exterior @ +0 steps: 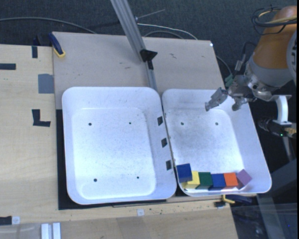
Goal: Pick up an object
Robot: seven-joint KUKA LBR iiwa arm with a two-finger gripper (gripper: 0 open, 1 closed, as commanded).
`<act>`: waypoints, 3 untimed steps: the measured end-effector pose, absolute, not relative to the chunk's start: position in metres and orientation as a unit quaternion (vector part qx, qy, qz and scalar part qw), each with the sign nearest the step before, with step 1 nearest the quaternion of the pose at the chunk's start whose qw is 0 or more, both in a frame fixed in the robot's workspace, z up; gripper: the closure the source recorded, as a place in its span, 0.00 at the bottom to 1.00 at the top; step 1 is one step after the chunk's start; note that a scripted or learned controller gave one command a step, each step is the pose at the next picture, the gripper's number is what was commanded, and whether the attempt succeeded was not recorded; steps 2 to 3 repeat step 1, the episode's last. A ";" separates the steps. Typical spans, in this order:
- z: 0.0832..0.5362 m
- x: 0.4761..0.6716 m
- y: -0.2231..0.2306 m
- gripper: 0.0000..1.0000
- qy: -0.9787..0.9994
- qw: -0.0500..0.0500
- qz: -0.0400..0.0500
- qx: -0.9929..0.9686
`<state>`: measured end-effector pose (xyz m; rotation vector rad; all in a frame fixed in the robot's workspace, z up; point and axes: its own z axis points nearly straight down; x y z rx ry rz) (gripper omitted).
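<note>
Two white bins sit side by side on the surface. We see the jaws spread apart, holding nothing, over the right bin's far right corner. Blocks line its near wall: blue, yellow, green, blue, orange, purple.

I see two white bins, the left bin and the right bin, both finely speckled grey. Along the right bin's near edge: a blue block, yellow block, green block, second blue block, orange block, purple block.
</note>
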<state>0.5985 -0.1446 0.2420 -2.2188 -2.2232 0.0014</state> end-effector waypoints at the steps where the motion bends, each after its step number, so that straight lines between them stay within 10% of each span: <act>1: 0.354 0.550 -0.179 0.00 -0.707 -0.004 -0.001 -0.708; 3: 0.354 0.550 -0.179 0.00 -0.707 -0.004 -0.001 -0.708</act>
